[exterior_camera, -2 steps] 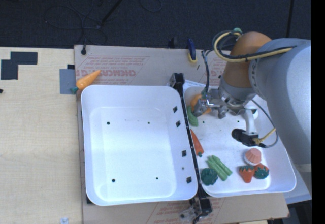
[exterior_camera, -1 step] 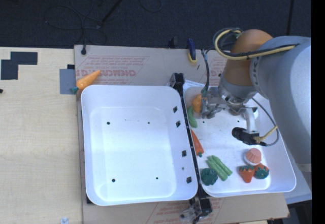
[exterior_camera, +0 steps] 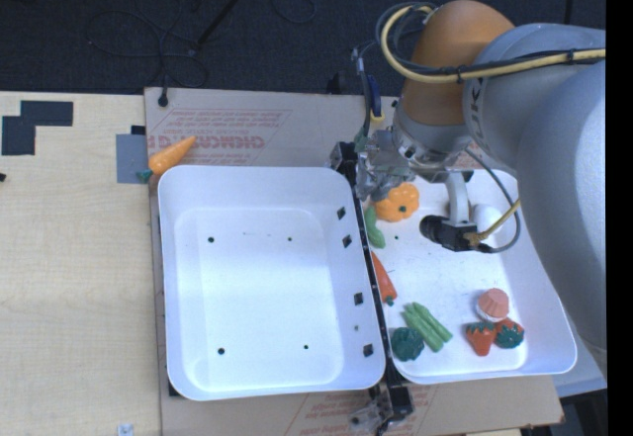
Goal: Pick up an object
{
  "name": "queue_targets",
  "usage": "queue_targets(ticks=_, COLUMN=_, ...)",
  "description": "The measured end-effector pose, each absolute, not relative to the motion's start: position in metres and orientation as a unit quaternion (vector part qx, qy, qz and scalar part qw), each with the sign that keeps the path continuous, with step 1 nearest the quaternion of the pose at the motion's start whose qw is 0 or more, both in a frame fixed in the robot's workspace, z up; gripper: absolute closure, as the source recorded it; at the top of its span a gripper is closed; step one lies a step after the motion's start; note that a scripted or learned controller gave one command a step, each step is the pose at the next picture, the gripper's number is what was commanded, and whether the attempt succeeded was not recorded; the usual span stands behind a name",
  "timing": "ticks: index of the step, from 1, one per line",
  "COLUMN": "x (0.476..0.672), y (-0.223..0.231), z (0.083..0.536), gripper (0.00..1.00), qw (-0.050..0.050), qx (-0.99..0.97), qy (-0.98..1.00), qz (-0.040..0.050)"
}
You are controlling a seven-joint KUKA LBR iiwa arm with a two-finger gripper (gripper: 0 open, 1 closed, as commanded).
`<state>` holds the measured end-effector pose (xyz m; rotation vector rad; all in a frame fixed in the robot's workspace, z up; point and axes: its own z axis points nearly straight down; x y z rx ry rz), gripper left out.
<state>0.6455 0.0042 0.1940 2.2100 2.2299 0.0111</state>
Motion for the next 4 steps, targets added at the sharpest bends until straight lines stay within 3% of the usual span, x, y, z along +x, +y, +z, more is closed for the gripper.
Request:
queue_targets(ticks=2, x=0.644, y=0.095, z=0.218, gripper=1.00, qw=0.000, qx=0.705, qy=0.709, qz=-0.0002)
queue_targets(ticks=3, x=0.644, y=0.001, z=0.267, gripper=1.00, qw=0.002, qx=0.710, qy=0.705, qz=-0.0006)
queue_targets(ticks=4, x=0.605, y=-0.018, z=0.245, gripper=1.00, qw=-0.002, qx=0.708, qy=0.706, qz=-0.0031)
